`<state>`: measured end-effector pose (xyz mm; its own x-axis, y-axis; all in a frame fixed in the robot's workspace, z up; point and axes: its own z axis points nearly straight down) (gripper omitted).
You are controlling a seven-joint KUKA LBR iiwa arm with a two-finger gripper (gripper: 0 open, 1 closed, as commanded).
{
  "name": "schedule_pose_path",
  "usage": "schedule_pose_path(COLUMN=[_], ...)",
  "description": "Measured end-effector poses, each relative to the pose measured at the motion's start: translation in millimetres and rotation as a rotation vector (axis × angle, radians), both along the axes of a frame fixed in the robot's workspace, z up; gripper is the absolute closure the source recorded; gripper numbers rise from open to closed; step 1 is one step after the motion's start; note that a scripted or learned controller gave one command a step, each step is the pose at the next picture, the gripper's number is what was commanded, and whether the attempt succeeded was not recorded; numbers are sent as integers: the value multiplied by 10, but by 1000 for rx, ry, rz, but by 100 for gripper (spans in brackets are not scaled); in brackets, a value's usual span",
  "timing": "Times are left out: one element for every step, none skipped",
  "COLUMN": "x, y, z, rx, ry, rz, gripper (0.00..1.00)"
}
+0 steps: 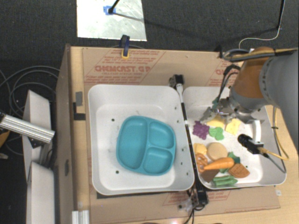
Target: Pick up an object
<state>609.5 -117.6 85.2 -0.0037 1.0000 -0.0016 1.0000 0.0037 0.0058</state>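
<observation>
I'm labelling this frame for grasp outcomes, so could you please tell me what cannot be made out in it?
- Gripper: its fingers are small and blurred in the camera view, over the toy food, so open or shut cannot be told.
- Yellow pieces: partly covered by the wrist; contact with the gripper is unclear.
- Food pile in the right bin: pieces overlap, lower ones hidden.
- Arm: cut off by the right edge.
</observation>
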Motion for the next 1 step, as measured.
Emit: schedule_pose_path(x=[564], y=[311], z=[6], rx=[2], ry=[-2], rz=[5], gripper=[0])
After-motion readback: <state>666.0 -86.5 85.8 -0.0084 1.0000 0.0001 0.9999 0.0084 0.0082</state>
